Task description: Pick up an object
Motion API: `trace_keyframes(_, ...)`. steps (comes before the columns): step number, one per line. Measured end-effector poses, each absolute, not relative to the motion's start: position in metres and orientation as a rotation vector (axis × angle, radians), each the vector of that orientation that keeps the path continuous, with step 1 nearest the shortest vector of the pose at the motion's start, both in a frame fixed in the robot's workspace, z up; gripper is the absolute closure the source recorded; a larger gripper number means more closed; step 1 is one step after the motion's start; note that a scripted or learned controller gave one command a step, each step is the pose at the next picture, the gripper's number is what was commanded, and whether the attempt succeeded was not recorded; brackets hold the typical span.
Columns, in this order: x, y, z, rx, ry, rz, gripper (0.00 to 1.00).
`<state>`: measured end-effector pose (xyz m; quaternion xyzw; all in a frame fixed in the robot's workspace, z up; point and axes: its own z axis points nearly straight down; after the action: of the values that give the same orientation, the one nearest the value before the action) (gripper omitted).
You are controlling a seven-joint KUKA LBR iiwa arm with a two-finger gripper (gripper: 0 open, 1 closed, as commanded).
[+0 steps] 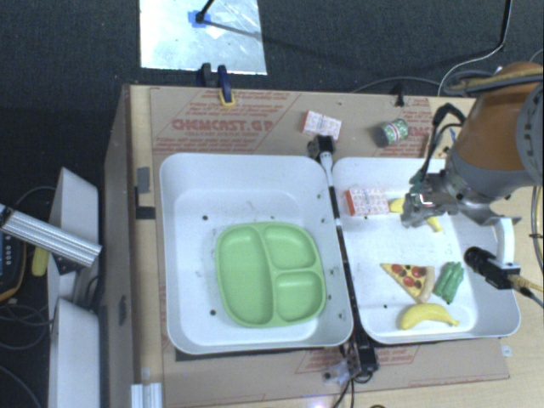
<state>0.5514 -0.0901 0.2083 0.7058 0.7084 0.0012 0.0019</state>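
Observation:
The right bin point(374, 313) holds a red-and-white box point(365, 201), a pizza slice point(410, 279), a green vegetable point(449, 280), a banana point(427, 316) and a small yellow piece point(396, 204). My gripper point(416, 214) hangs low over the back of this bin, just right of the box and beside the yellow piece. Another bit of yellow point(434, 223) shows right beside the gripper. The wrist hides what lies directly under it.
The left bin point(183, 185) holds a green divided plate point(270, 273). Behind the bins on the cardboard lie a small green can point(393, 132) and a white packet point(321, 125). A black fixture point(486, 267) sticks in at the right bin's right rim.

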Motion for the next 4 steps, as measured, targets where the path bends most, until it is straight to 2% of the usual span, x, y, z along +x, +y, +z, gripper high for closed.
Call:
trace_keyframes(1, 0.551, -0.090, 0.208, 2.216, 2.224, 0.002, 0.00)
trace_keyframes(2, 0.522, -0.142, 0.147, 2.219, 2.223, -0.001, 0.00)
trace_keyframes(3, 0.514, -0.110, 0.114, 2.217, 2.225, 0.001, 0.00)
trace_keyframes(4, 0.566, -0.158, 0.175, 2.215, 2.222, 0.002, 0.00)
